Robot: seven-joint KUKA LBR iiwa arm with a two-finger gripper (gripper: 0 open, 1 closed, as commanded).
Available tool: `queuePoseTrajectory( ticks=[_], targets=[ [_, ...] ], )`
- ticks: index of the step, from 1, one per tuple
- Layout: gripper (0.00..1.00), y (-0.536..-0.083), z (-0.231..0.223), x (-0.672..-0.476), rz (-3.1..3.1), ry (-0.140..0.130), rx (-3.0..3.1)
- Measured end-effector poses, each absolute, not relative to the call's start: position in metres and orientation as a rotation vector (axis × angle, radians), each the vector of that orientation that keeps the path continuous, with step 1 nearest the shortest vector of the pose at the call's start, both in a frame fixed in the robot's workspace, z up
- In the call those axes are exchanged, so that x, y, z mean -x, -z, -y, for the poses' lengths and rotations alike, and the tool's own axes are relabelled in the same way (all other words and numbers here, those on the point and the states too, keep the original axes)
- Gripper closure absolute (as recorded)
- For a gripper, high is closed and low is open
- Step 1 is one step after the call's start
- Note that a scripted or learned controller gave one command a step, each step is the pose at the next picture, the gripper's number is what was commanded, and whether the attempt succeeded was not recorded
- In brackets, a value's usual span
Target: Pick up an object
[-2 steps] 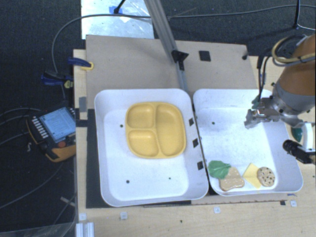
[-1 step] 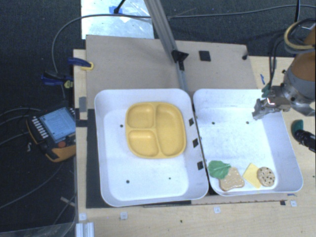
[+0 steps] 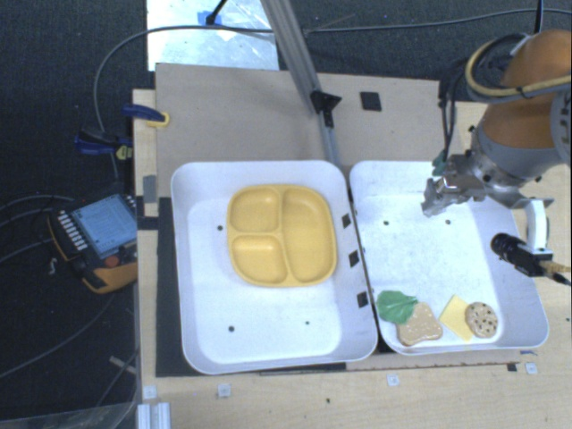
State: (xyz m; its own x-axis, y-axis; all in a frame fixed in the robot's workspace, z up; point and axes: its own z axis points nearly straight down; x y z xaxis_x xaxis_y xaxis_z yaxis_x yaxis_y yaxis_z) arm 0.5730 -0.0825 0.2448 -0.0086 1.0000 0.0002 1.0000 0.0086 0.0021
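**A:** Where does the gripper [image 3: 435, 199] sit?

**B:** Over the right bin [image 3: 393, 248], near its far edge, with bare bin floor under it. Whether the jaws are apart or together I cannot tell; nothing shows between them.

**A:** And the things to pick?

**B:** All bunched along the near edge of that bin: a green leaf [image 3: 396, 306], a tan toast-shaped piece [image 3: 419, 326], a yellow cheese wedge [image 3: 457, 316] and a round speckled cookie [image 3: 481, 319] toward the near right corner. They look like flat toy food, smooth and thin.

**A:** So what does a good try call for?

**B:** I'd judge the arm must travel toward the near edge first. The pieces touch or overlap, so aiming at the cookie, at the end of the row, seems cleaner. Flat shapes give little to pinch; the fingers should straddle an edge and go low.

**A:** The left bin [image 3: 206, 266]?

**B:** It carries a yellow divided plate [image 3: 281, 235], glossy plastic, three compartments, toward its far edge.
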Motion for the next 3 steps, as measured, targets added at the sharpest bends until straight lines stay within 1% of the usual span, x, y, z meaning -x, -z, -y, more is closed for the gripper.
queuePoseTrajectory(
  ticks=[1,2,3],
  targets=[
    [1.0,-0.23,0.03,-0.583,-2.234,-0.003,-2.21],
    [1.0,-0.238,-0.022,-0.598,-2.232,-0.007,-2.208],
    [1.0,-0.228,-0.079,-0.598,-2.233,-0.003,-2.21]
  ],
)
